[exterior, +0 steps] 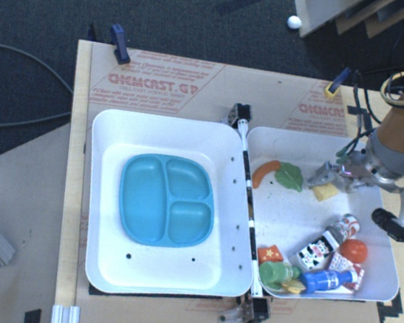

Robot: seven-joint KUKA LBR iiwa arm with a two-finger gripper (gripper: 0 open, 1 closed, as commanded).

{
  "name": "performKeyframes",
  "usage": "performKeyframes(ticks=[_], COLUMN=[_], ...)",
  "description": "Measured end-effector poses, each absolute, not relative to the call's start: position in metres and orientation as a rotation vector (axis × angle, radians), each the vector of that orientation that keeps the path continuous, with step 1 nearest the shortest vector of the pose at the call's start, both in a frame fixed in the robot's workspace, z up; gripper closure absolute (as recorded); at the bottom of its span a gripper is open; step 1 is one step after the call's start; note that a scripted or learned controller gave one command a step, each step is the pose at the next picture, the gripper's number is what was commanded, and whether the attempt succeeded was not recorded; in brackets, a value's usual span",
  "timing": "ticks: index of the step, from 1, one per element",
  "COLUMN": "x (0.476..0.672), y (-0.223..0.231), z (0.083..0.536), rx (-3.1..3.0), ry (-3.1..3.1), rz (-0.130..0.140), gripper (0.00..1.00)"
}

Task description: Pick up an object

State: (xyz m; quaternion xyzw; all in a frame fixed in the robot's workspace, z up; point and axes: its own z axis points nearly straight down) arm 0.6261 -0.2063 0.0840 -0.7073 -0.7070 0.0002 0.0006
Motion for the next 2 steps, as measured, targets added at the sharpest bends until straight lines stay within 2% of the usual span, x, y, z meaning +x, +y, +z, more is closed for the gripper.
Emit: performKeyframes(ticks=[1,2], x=[0.627,0.635], y=[-0.206,-0.126], z=[0.095,0.085], rx=[-2.223,-2.219], ry=[-2.223,-2.222], rz=[-0.002,-0.002], gripper=[1.00,1.00])
